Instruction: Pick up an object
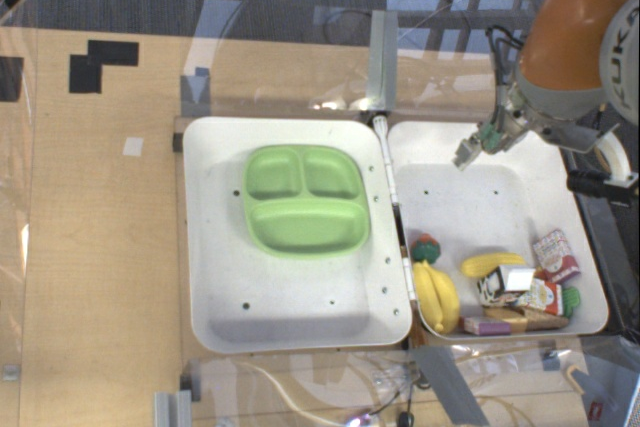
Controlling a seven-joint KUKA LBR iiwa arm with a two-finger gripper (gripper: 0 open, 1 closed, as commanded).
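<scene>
Bananas (pixel 437 295) and small packets (pixel 530 295) crowd the right bin's (pixel 450 215) near edge, well below the hand (pixel 472 153), which hovers over bare bin floor, grip state unclear. A clean pick means descending squarely over one isolated piece.

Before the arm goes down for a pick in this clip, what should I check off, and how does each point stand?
1. Objects available: ok. A banana bunch, a single banana and small packages crowd the near end of the right bin.
2. Gripper carrying nothing: ok. The gripper hangs near the bin's far edge with nothing between its fingers.
3. Finger opening: cannot tell.
4. Gripper above a target: not ok. It sits over bare bin floor, away from the pile.
5. An object standing apart for a clean grasp: not ok for most; the packages touch and overlap. The banana bunch has the most room.
6. Green divided plate out of the way: ok, it lies in the left bin.
</scene>
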